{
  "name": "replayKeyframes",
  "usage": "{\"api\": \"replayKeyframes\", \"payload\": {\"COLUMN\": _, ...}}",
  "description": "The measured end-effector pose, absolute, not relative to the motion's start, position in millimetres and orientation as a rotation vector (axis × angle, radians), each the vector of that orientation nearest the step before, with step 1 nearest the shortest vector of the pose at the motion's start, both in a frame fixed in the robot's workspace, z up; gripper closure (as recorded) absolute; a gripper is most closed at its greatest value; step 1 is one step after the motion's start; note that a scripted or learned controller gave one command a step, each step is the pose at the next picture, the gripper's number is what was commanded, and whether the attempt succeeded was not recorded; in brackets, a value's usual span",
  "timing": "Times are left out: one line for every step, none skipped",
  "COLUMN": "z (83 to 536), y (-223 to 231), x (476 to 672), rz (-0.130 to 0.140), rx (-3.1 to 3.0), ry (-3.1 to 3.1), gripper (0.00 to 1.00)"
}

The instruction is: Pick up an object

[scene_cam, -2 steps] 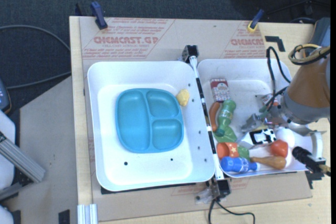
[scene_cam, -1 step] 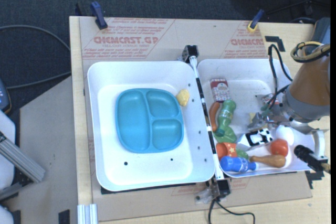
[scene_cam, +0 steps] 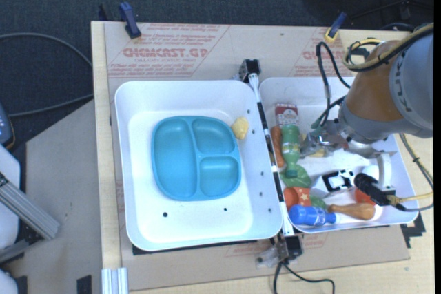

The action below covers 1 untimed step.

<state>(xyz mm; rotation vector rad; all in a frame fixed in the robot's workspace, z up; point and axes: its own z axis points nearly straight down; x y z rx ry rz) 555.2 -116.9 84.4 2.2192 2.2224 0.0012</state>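
My gripper point(scene_cam: 316, 141) reaches down into the right bin point(scene_cam: 303, 89) from the right. It hangs just right of a green bottle point(scene_cam: 290, 136) and above a green toy point(scene_cam: 294, 172). An orange carrot-like piece point(scene_cam: 277, 141) lies left of the bottle, and a red and white carton point(scene_cam: 285, 111) lies behind it. Toward the front of the bin are a red piece with a star point(scene_cam: 298, 196), a blue toy point(scene_cam: 306, 217), a tan drumstick point(scene_cam: 351, 210) and a black and white object point(scene_cam: 339, 180). I see nothing held in the gripper.
The left bin point(scene_cam: 138, 217) holds a blue divided plate point(scene_cam: 196, 156) with a small yellow object point(scene_cam: 240, 127) at its upper right corner. The grey and orange arm point(scene_cam: 386, 93) covers the right bin's right side. Cables point(scene_cam: 331, 65) run behind it.
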Motion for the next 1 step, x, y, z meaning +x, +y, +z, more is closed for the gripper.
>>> {"api": "replayKeyframes", "payload": {"z": 185.1, "y": -52.0, "x": 559.6, "rz": 0.002, "rx": 2.219, "ry": 2.223, "gripper": 1.00}}
